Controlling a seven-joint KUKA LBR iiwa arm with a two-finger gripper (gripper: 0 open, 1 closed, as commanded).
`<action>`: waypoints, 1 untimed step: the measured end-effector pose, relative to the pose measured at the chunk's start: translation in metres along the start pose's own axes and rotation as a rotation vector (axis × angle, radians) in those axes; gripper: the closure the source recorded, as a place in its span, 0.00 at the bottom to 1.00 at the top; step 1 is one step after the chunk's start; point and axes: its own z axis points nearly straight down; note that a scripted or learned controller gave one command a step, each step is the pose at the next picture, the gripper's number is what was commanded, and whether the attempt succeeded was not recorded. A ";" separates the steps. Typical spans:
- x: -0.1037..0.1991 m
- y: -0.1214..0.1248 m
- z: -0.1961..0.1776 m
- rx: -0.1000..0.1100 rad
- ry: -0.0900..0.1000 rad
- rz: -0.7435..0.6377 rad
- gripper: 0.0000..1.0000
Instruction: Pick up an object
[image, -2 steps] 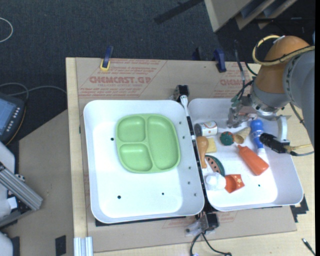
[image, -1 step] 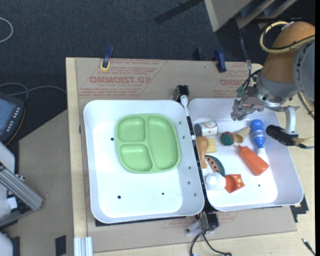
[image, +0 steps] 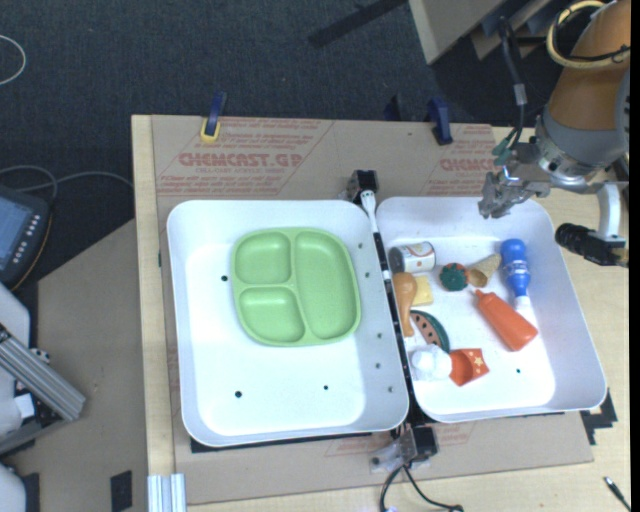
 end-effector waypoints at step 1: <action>0.000 0.001 -0.012 0.005 0.001 0.001 1.00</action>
